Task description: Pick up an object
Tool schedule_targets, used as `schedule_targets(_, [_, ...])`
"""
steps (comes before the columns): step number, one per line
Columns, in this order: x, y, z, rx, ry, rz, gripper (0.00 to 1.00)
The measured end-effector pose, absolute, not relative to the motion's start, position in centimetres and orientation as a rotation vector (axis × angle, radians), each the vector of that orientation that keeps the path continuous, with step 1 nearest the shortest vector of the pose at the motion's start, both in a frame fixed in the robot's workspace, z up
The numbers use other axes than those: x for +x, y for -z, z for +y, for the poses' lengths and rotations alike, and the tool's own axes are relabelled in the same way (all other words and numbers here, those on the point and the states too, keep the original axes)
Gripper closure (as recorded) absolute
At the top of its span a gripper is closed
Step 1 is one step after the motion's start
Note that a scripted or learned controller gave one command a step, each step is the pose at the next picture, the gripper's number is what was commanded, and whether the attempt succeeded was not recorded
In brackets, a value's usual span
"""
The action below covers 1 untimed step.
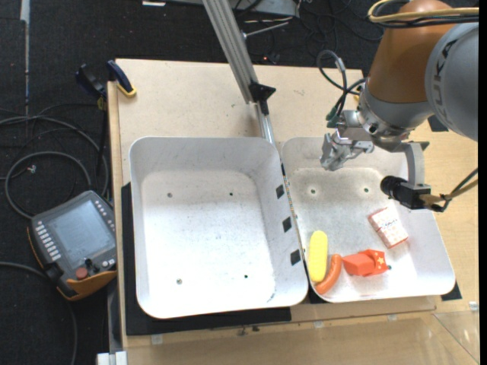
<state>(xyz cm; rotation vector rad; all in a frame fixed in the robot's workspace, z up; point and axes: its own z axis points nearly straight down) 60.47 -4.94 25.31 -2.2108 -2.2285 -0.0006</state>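
Pincer (335,158): hung over the far end of the right bin (441,268); finger spread could not be told, nothing seen between them.
Objects: yellow banana-like piece (317,255), orange carrot-like piece (329,273), orange block (365,263) and small red-and-white box (388,227) lay toward the bin's near end.
Writing: print on the box too small to read.
Left bin (144,204): beside it on the counter (190,90).

place: robot lab | clues: big robot arm (426,59) over wooden bench (190,97); control pad (74,238) and loose cables (38,139) left of bench
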Motion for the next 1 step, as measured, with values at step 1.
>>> schedule_targets(1, [59.91,-25.87,0.0,-2.211,0.001,-2.23,1.0])
